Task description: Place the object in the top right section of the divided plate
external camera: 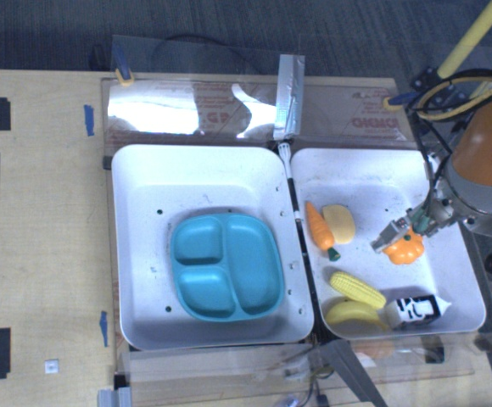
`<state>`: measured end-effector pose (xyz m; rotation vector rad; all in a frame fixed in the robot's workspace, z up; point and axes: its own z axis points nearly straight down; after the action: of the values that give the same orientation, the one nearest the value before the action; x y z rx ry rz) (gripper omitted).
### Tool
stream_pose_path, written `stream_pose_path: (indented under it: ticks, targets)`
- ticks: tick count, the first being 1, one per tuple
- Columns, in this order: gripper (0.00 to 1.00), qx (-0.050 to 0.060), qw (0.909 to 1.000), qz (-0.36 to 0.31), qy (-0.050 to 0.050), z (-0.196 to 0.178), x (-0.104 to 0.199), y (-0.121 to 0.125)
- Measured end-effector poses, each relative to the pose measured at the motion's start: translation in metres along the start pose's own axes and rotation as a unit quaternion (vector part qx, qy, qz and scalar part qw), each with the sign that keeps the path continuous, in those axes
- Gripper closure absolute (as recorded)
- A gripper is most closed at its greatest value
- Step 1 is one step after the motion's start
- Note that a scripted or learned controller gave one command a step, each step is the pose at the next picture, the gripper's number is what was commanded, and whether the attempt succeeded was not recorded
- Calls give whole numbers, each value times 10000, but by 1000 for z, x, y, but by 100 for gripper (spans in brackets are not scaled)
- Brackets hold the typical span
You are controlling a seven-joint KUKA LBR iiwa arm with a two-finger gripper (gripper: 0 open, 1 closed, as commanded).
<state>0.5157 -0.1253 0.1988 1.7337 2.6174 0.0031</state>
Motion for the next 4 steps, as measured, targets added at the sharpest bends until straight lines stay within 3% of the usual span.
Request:
stream_pose_path:
  ticks: [1, 2, 3, 4]
  targets:
    - [100, -3, 9965, -841, -8, 87, 25, -19]
    - [100, -6, 9722, -2340, -7, 14, 105, 6]
    - [100, -1, 9371, -3490, 1, 15, 175, 35]
    - [100, -104, 9475, -3195, -27, 100, 217, 58]
